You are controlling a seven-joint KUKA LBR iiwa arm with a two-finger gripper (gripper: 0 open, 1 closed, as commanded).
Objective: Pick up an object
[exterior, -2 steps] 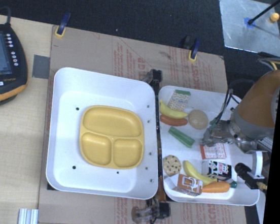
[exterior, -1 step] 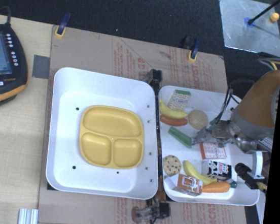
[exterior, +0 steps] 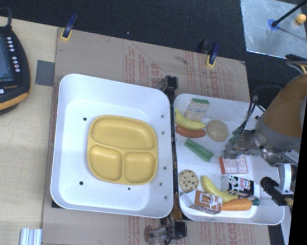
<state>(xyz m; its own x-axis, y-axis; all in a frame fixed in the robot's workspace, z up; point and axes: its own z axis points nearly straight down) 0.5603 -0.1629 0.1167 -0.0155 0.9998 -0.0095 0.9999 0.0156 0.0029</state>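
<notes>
We hover our gripper over the right bin, its grip unreadable; the red packet lies just below, long axis running across the bin.

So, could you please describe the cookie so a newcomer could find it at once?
Look in the right white bin, at its left edge beside the neighbouring bin. The cookie lies there, left of a banana. It alone is a flat, pale disc with dark specks.

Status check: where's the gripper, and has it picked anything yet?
Gripper low over right bin, beside red packet. Nothing seen held. Round beige item and green piece close by.
</notes>
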